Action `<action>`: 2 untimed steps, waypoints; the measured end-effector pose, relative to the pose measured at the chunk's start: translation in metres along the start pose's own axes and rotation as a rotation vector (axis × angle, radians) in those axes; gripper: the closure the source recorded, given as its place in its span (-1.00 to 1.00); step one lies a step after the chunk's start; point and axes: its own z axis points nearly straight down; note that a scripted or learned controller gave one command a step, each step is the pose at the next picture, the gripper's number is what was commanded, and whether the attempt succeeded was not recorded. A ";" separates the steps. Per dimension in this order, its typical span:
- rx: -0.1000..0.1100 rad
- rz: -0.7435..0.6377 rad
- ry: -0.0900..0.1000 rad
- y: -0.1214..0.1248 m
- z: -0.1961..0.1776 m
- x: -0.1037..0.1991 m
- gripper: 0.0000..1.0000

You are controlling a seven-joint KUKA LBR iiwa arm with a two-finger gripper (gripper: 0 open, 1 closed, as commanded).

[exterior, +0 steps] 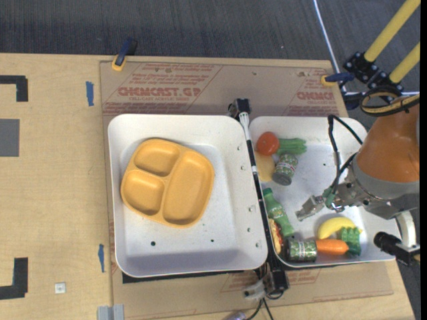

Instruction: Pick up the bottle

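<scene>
Gripper (313, 207) hangs over the middle of the right bin (347, 127), fingers narrow with nothing between them, likely poised for a reach toward the bottle (277, 213), the green one lying along that bin's left wall. Wall-hugging leaves little finger room on the bottle's left side, and a can (301, 249) sits near its lower end, with another can (286, 169) and a tomato (267, 143) toward the far left corner. The bin's centre has bare floor for approach; the left bin (227, 245) carries a yellow tray (167, 182).
</scene>
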 end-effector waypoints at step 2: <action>-0.002 -0.358 -0.002 0.025 0.052 -0.010 1.00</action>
